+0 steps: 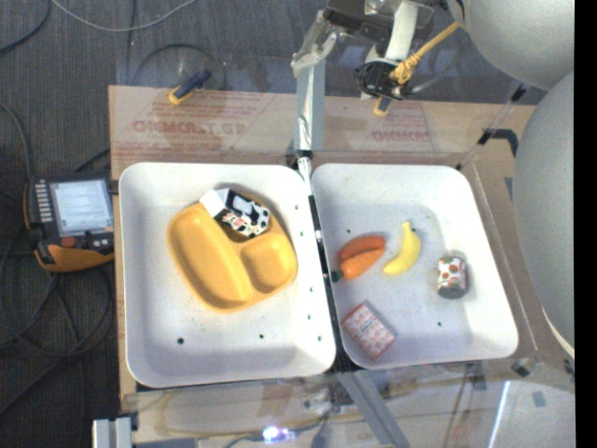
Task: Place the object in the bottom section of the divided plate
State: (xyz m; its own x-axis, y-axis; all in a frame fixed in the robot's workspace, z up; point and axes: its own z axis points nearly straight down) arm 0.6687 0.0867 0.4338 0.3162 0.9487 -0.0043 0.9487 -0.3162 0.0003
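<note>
pink packet [367, 330] nearest, flat on floor of right bin [485, 339]. past it, orange carrot [360, 254] beside yellow banana [403, 250], not touching; small can [451, 275] on its side to their right. left bin [140, 343] holds yellow divided plate [224, 264]; black-and-white patterned object [242, 215] sits in plate's far section, near sections bare. farthest, my hand [373, 26] up above tabletop [224, 124], beyond both bins, nothing seen in it; cannot tell whether clenched or released.

Even, bright overhead light; soft shadows inside the white bins [140, 343], mild blur, little glare.
</note>
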